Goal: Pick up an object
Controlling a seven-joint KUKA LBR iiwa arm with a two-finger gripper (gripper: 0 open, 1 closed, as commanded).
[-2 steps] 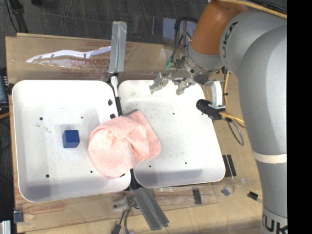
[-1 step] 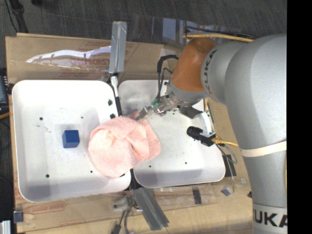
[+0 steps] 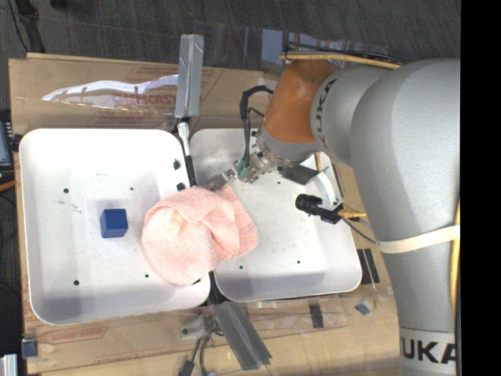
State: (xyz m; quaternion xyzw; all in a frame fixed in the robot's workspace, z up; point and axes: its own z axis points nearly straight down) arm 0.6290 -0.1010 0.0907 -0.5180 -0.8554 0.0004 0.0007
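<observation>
A: Reading off the bench stock. Bins?

B: Two are sitting side by side, both shallow, white, hard and smooth with rounded corners: the left bin (image 3: pixel 47 210) and the right bin (image 3: pixel 329 265). Small dark dots are showing on each floor.

A: Loose items?

B: Two. One blue cube (image 3: pixel 113 222), small, solid-looking, sharp-edged, is lying on the floor of the left bin, well apart from the walls. One pink cloth (image 3: pixel 200 233), soft, nubbly like terry, bunched into a rounded heap, is draping over the divide between the bins, with part resting in each.

A: Machinery?

B: One arm (image 3: pixel 399 171), smooth grey casing, with one orange band (image 3: pixel 296 104) above the wrist, is reaching in from the right over the right bin. One gripper (image 3: pixel 235 175) is hanging at the upper edge of the pink cloth, just beside it or touching; I cannot tell which.

A: Jaws?

B: The tip is reading as a small grey-and-green blur; whether they are standing apart or together, I cannot tell, and nothing is visibly sitting between them.

A: Anything else?

B: One black cylindrical fitting (image 3: pixel 317 207) is jutting out over the right bin, and brown cardboard (image 3: pixel 94 77) is lying flat under both bins.
</observation>
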